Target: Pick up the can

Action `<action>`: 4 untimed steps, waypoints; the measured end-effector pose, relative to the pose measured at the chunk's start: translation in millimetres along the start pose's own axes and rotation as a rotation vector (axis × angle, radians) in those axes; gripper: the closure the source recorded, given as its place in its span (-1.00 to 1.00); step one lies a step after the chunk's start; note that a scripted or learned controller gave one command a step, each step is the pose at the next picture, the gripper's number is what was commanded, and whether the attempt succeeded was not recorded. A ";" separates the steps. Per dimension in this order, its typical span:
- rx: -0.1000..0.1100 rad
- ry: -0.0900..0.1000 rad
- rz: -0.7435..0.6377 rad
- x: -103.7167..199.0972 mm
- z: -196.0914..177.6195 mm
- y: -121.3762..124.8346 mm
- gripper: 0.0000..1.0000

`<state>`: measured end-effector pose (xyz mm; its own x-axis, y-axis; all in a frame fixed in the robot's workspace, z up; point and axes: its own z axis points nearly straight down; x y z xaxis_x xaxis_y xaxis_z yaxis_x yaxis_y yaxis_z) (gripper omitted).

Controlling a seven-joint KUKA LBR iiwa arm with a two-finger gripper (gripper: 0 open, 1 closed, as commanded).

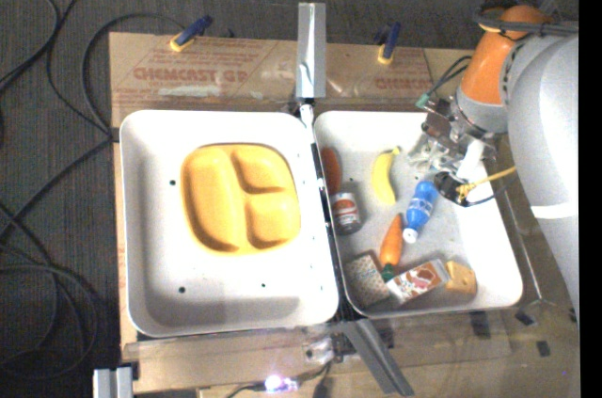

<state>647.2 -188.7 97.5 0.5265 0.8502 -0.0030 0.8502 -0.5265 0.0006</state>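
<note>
The can [346,211] is small, with a silver top and a red label. It stands upright at the left side of the right bin [508,288], close to the divider. My gripper [435,151] hovers over the bin's far right corner, well to the right of the can and a little beyond it. A banana and a blue bottle lie between them. Nothing shows in the gripper.
A red sausage [331,168] lies just beyond the can. Banana [384,177], blue bottle [420,206] and carrot [391,239] lie to its right. A grey block [365,278], a carton [416,281] and bread [461,277] line the near wall. The left bin [150,293] holds a yellow divided plate [243,197].
</note>
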 end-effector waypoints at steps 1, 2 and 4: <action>0.002 0.001 0.150 15.9 8.8 16.2 1.00; 0.013 -0.013 0.160 6.0 8.8 15.7 -1.00; 0.003 0.001 -0.185 35.1 -70.1 -22.4 1.00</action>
<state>646.7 -146.9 167.5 0.3615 0.9324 -0.0019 0.9324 -0.3615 -0.0025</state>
